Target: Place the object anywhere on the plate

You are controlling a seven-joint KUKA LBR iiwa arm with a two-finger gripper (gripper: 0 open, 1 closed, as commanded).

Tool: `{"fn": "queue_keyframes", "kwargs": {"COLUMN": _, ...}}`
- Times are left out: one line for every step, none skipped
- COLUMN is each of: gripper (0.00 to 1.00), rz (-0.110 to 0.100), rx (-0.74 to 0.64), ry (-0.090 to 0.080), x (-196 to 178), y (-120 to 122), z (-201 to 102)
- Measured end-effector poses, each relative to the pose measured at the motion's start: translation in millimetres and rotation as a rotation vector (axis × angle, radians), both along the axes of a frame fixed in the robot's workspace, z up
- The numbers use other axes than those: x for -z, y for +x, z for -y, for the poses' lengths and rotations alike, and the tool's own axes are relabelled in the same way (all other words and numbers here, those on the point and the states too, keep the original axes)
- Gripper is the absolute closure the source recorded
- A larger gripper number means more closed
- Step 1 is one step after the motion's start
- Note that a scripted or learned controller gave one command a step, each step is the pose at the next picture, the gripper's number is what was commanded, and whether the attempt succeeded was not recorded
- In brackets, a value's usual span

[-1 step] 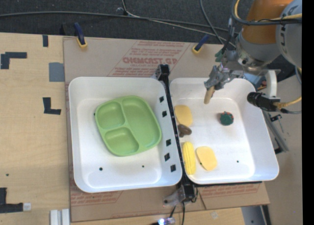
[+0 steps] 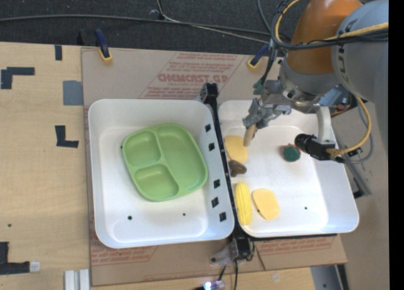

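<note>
Yellow food pieces lie in the right bin (image 2: 328, 216); the gripper (image 2: 251, 132) hangs just above one yellow piece (image 2: 237, 149) by the divider. You are at the pick step: nothing is seen held, and jaw opening cannot be told. Next, grasp, lift, and cross to the green plate (image 2: 165, 161). Red lettering on the cardboard (image 2: 183, 80) is unreadable.

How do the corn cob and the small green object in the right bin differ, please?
The corn cob is yellow and elongated; the small green object is dark green and roundish. The corn cob lies along the bin's left wall, the green object nearer the right side. Both rest in the right bin, apart from the gripper.
</note>
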State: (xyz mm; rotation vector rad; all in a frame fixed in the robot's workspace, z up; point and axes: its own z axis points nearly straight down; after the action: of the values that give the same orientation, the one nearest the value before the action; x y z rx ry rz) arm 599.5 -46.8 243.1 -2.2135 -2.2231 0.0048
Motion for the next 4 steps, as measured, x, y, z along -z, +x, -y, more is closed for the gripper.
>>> {"fn": "queue_keyframes", "kwargs": {"gripper": 1.0, "rz": 0.001, "rx": -0.002, "ry": 0.0, "x": -3, "y": -17, "z": -49}}
{"fn": "queue_keyframes", "kwargs": {"gripper": 1.0, "rz": 0.001, "rx": -0.002, "ry": 0.0, "x": 8, "y": -25, "z": -101}}
{"fn": "queue_keyframes", "kwargs": {"gripper": 1.0, "rz": 0.0, "rx": -0.002, "ry": -0.001, "x": 21, "y": -43, "z": -152}}
{"fn": "queue_keyframes", "kwargs": {"gripper": 1.0, "rz": 0.001, "rx": 0.001, "ry": -0.001, "x": 13, "y": -51, "z": -161}}
